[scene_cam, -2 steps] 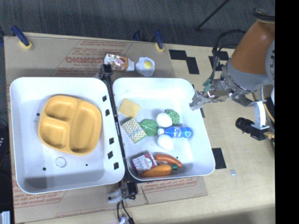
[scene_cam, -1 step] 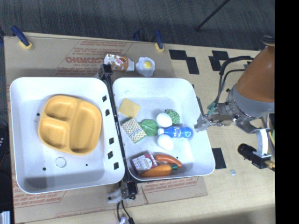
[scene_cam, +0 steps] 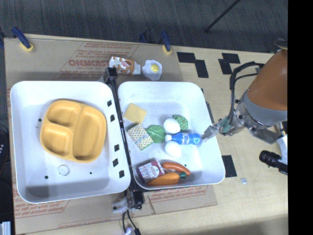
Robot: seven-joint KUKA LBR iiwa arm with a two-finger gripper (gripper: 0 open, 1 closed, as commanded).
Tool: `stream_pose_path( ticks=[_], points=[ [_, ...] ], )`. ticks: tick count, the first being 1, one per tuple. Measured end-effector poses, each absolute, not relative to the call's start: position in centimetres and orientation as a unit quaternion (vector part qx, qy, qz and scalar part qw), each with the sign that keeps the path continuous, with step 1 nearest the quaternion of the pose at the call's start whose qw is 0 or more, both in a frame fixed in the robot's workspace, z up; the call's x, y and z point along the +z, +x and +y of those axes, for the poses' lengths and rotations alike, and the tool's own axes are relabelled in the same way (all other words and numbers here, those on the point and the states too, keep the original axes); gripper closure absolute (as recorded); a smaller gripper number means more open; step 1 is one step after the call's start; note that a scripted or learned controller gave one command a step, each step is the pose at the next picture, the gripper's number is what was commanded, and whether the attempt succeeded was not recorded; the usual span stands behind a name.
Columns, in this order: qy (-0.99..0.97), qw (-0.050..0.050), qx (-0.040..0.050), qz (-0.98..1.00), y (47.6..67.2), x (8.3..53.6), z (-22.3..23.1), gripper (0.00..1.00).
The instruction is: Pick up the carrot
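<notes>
Carrot (scene_cam: pixel 165 179) lying flat at near edge of right bin (scene_cam: pixel 201 93), touching a sausage (scene_cam: pixel 175 167). Gripper (scene_cam: pixel 211 132) poised at bin's right rim, well apart from carrot; impossible to tell its grip state.

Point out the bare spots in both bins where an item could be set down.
Left bin: bare floor all round the yellow divided plate, widest along its near edge. Right bin: far strip behind the cheese wedge and white egg. Crowded: the near corner around the carrot.
</notes>
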State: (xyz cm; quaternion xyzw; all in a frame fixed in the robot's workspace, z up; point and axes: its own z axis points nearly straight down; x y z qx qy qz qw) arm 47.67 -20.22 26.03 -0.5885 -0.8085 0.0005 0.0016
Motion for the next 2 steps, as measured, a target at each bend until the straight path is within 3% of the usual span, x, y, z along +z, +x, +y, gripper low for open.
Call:
stream_pose_path(
  ticks=[2],
  points=[
    [-0.326, -0.001, 0.0006, -0.945, 47.7, 28.4, -21.1, 1.00]
  ],
)
